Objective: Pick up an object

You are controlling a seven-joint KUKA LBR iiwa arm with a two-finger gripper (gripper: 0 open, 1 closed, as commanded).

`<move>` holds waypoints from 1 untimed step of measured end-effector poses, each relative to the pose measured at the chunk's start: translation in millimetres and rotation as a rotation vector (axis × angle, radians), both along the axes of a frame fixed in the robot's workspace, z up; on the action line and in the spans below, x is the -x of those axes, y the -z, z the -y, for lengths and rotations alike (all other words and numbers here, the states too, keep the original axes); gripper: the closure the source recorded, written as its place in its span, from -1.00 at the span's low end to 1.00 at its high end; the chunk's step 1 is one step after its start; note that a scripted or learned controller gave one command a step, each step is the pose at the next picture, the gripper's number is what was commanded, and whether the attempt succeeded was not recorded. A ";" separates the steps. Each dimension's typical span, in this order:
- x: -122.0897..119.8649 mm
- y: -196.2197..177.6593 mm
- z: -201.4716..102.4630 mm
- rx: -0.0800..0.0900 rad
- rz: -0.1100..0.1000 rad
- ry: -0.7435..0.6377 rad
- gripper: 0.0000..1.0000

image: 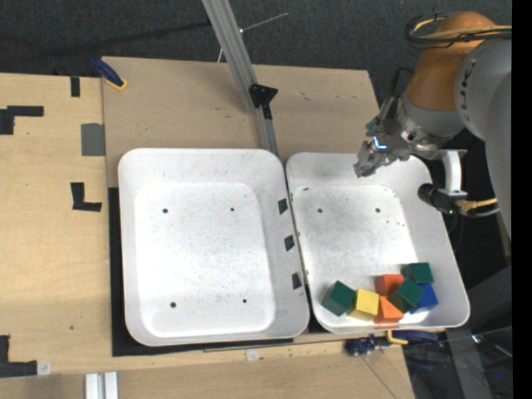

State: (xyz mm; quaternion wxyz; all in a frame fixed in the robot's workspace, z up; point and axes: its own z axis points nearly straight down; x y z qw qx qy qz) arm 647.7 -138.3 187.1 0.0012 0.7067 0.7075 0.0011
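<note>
Left of the right bin (349, 181) lay the left bin (199, 160), its floor bare apart from a few dark dots, touching or nearly touching its neighbour along a shared rim. Behind the right bin's near-left corner a slanting metal post (237, 44) rose from the bench (50, 156), ending in a black clamp at the bins' junction. Inside the right bin, the blocks were heaped in the front corner nearest the camera: a green block (338, 297), a yellow block (365, 303), orange blocks (387, 293), a second green block (416, 273) and a blue block (427, 297), packed so that most touched one another. Over that bin's far right corner hung the gripper (368, 163), well apart from the heap; whether its fingers were parted could not be told, and nothing was visibly in its hold. Judging by this, the approach step was in hand and no pick was begun. The next move would call for travel along the right bin toward the heap, then a descent onto a block with free sides; the green block at the heap's left edge looked the most exposed. Open floor lay between gripper and heap, but the bin's front and right walls crowded the blocks.
</note>
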 end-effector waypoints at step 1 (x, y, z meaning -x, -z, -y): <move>-2.4 -64.0 -2.8 0.001 0.003 -0.001 1.00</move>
